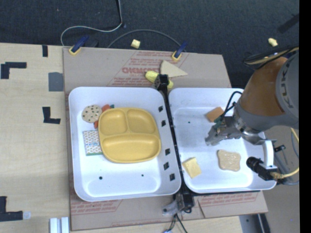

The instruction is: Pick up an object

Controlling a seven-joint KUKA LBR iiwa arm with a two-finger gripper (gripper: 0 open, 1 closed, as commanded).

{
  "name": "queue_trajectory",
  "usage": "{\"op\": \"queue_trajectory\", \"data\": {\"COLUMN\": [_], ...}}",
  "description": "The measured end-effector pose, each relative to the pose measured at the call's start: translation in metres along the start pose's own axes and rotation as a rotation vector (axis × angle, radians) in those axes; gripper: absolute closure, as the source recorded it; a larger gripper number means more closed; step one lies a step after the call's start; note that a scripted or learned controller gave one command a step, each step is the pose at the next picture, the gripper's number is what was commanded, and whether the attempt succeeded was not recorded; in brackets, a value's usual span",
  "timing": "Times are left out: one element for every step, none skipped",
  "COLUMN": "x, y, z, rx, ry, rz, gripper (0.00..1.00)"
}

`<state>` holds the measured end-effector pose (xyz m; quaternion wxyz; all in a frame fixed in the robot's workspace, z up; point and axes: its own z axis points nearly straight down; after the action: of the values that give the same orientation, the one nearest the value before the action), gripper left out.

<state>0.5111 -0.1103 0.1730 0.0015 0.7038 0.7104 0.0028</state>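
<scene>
In the right bin (194, 103) lie a tan slice of toast (229, 160) at the lower right, a yellow cheese-like wedge (192, 167) near the lower left, and a small orange block (214, 114) toward the back. My gripper (214, 135) hangs over the middle of this bin, between the orange block and the toast, pointing left. It sits just left of and above the toast, apart from it. Nothing shows between its fingers.
The left bin (80, 178) holds a yellow divided plate (129, 134), a round cookie (91, 113), a patterned cracker (91, 142) and a small red-green piece (106, 108). A black divider (167, 130) runs between the bins. Cables and clips lie behind the bins.
</scene>
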Motion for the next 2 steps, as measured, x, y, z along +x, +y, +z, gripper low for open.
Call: {"op": "queue_trajectory", "data": {"x": [-0.005,-0.066], "y": [-0.003,0.078], "z": [0.004,0.066], "rx": [0.007,0.003], "ry": [-0.001,-0.005], "rz": [0.008,0.008], "gripper": [0.0,0.0]}}
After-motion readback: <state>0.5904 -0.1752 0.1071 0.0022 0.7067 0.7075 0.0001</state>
